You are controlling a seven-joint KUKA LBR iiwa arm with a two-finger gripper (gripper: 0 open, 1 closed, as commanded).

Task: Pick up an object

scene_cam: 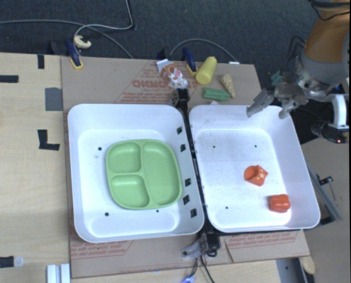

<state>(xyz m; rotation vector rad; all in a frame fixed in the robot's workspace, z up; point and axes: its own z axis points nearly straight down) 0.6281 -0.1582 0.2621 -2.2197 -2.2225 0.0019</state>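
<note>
Two small orange-red objects lie on the floor of the right-hand white bin [222, 158]: a lumpy orange-red piece [255, 175] near the middle right, and a rounder orange-red block [279, 203] close to the bin's near right corner, the two near each other but apart. The grey two-finger gripper [270, 107] hovers over the bin's far right corner, well apart from both pieces, its fingers [257, 107] spread wide with nothing between them. Above it rises the arm [327, 46], grey with an orange band, reaching in from the right. In the left-hand white bin [84, 158], touching its neighbour along the centre seam, a light green plastic plate with three compartments [143, 174] rests flat. Both bins sit on a brown cardboard sheet [122, 84] spread over the pale wooden bench [16, 175]. Beyond the bins on the cardboard lie a yellow cylindrical toy [206, 70], a small green oblong piece [215, 94], a tan cone-like piece [227, 85] and a red-and-white crumpled wrapper [173, 72]. A grey cable [57, 22] trails across the dark floor behind
</note>
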